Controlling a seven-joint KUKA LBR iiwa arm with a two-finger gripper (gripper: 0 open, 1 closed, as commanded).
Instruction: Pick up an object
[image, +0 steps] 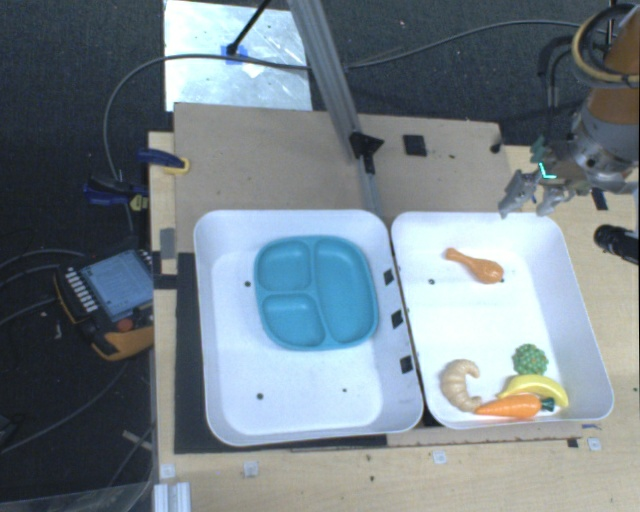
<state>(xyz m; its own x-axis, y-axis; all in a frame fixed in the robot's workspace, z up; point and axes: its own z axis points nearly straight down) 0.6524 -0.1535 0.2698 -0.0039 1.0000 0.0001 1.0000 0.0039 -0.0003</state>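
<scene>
Toy food items, the candidates for picking, lie in the right-hand white bin (575, 290). A chicken drumstick (475, 265) rests alone in the upper part of that bin. Four items cluster in its lower right corner: a pale croissant (460, 384), a green broccoli floret (529, 357), a yellow banana (538, 387) and an orange carrot (512, 406). The carrot touches the croissant and lies just below the banana. The claw (530, 198) sits at the upper right of the frame, over the bin's upper rim, well apart from the cluster and nearer the drumstick. Its two fingers are spread apart with nothing between them. The left-hand white bin (225, 300) holds a blue divided plate (315, 292) with three compartments. Both bins rest side by side on the tan desk (270, 150), their inner rims touching.
</scene>
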